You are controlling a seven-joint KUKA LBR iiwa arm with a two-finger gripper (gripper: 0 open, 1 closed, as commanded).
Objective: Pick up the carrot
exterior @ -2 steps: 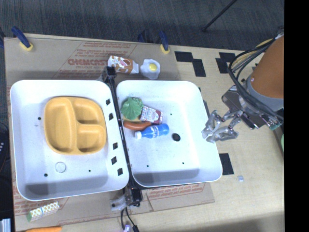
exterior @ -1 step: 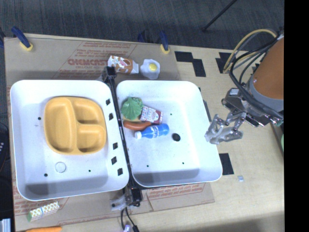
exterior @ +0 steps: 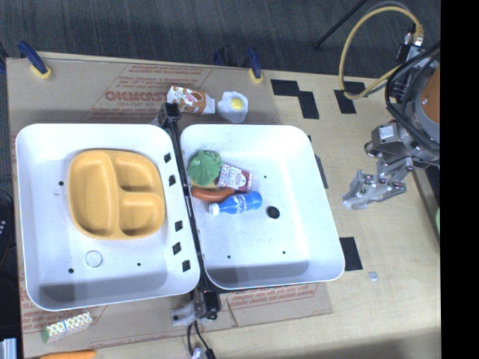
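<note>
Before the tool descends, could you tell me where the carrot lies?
The carrot lies in the right bin, at its left, between the green vegetable and the blue bottle.

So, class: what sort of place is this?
Probably a robotics lab bench: two white bins clamped to cardboard, toy food like the carrot, and a robot gripper with cables alongside.

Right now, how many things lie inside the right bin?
4, clustered at its left side: a green vegetable, a red packet, the carrot below them, and a blue bottle. Smaller items could hide underneath.
</note>
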